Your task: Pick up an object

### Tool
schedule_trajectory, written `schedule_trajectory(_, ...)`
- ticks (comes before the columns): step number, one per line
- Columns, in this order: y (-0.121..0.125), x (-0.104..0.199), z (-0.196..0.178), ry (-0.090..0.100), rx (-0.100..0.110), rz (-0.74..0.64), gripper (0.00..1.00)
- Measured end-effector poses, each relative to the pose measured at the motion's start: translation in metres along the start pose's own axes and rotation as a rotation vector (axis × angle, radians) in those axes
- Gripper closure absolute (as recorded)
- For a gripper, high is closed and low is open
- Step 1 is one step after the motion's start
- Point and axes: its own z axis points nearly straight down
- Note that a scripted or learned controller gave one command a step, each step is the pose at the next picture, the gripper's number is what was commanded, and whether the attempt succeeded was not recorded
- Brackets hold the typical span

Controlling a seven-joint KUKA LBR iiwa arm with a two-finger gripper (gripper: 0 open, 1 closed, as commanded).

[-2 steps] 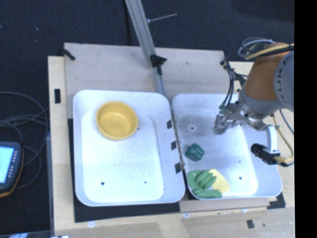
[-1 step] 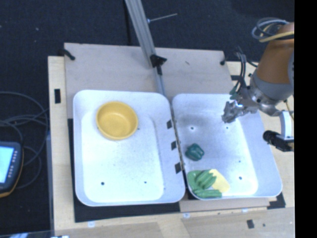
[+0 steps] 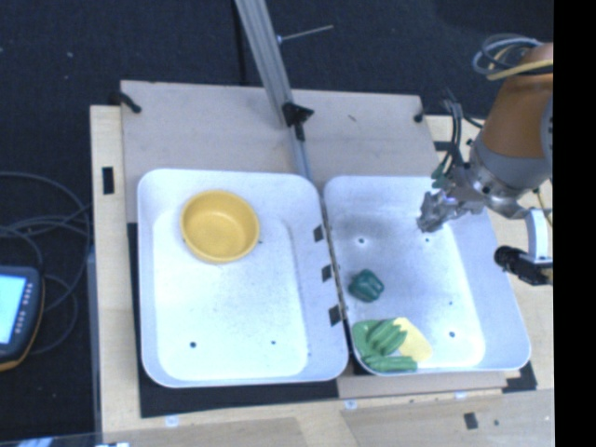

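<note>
From where I stand the claw (image 3: 434, 214) hangs over the far part of the right bin (image 3: 466, 259), near its back wall, and I cannot tell how it is set, as it is a small dark blur under the grey wrist. Nothing is in it that I can make out. The things it might take lie well apart from it, toward the near left corner of that bin: a dark green pepper-like piece (image 3: 365, 286) by the divider, and nearer the front a bunch of green pods (image 3: 380, 338) touching a yellow lump (image 3: 413, 342). My worry is that pile: the pods sit tight against the bin wall and each other, so a descent there could catch the rim or nudge two things at once and lift neither. The lone green piece looks rounded and may roll off a pinch. The left bin (image 3: 233, 343) carries a yellow bowl (image 3: 220, 225). Both bins rest on a pale wooden table (image 3: 214, 119) above dark floor, with a metal pole (image 3: 265, 49) slanting in behind and a handheld screen (image 3: 14, 310) at left.
</note>
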Motion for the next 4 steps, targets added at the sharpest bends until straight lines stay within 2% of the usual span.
schedule_trajectory(1, -0.003, 0.048, -0.013, 0.001, -0.002, -0.003, 1.0)
schedule_trajectory(2, 0.003, 0.101, -0.013, 0.002, 0.0, -0.004, 1.0)
schedule_trajectory(3, -0.003, 0.155, -0.024, 0.002, -0.001, -0.004, 1.0)
schedule_trajectory(4, -0.011, 0.209, -0.012, 0.001, 0.001, -0.004, 1.0)
